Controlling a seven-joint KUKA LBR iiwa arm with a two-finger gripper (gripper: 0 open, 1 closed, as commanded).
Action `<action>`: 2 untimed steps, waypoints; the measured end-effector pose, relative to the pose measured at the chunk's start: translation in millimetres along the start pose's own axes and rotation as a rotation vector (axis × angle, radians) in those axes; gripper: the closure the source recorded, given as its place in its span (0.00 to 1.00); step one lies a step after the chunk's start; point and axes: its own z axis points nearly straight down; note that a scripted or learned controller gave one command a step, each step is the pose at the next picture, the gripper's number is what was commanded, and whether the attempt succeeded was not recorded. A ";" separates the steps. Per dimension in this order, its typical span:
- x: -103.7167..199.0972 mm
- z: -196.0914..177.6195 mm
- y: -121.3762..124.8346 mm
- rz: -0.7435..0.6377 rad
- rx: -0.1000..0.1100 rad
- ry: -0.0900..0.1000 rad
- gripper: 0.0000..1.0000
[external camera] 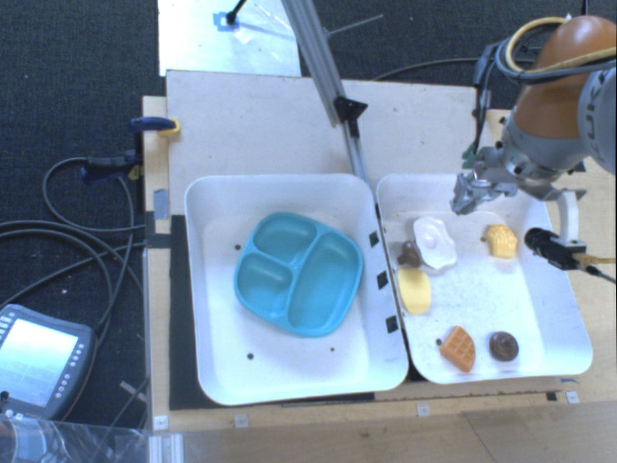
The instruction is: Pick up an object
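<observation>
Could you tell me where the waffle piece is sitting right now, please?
The waffle piece lies in the right bin, near its front edge, just left of the brown round piece and below the yellow piece.

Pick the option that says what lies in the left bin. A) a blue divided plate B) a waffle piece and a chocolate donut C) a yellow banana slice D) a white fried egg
A: the blue divided plate lies alone in the left bin, while the small food pieces such as the waffle piece lie in the right bin.
</observation>
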 end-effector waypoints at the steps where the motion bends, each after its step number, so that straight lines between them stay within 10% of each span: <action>1: 47.6 -7.6 -1.1 -0.001 0.000 0.001 1.00; 2: 99.4 -10.9 -5.5 -0.001 0.001 0.001 1.00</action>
